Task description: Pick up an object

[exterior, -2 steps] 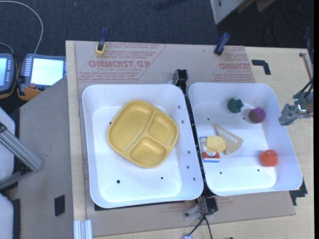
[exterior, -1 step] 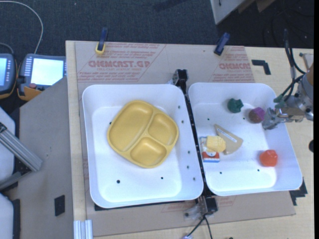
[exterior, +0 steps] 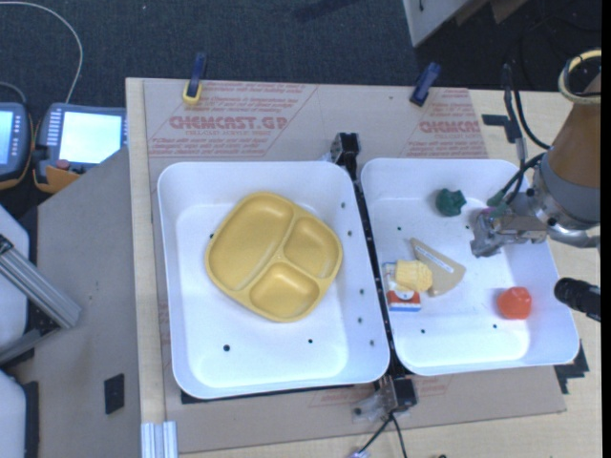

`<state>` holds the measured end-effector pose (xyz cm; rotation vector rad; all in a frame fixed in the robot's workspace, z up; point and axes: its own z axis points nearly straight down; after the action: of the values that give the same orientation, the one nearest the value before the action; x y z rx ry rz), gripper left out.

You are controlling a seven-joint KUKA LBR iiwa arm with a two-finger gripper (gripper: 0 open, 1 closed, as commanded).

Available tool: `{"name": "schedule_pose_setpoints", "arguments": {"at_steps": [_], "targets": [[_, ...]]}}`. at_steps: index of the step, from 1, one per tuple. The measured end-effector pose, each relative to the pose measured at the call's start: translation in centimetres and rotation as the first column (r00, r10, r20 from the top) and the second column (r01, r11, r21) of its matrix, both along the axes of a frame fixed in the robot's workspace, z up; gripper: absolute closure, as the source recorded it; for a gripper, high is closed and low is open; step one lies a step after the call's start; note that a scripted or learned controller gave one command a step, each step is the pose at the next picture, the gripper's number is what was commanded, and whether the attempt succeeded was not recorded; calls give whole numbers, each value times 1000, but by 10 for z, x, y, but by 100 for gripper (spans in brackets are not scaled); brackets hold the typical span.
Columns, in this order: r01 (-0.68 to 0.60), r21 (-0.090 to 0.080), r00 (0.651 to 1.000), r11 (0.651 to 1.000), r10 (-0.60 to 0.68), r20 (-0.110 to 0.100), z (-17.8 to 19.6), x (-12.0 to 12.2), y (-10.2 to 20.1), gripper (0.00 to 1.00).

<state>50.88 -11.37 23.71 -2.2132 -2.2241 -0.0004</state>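
Hovering at 3 o'clock of right bin (exterior: 420,175), gripper (exterior: 485,238) state can't tell. Nearest: green lump (exterior: 450,200), prob. light, soft; pinch across middle.

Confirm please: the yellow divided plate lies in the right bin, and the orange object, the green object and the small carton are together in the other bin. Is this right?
Not quite. In the camera view the yellow divided plate lies in the left bin, not the right one. The orange object, the green object and the small carton are together in the right bin.
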Motion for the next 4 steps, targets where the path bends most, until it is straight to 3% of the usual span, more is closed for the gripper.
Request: {"name": "schedule_pose_setpoints", "arguments": {"at_steps": [4], "targets": [[-1, -1, 1000, 1000, 1, 0, -24, -3, 201, 100]]}}
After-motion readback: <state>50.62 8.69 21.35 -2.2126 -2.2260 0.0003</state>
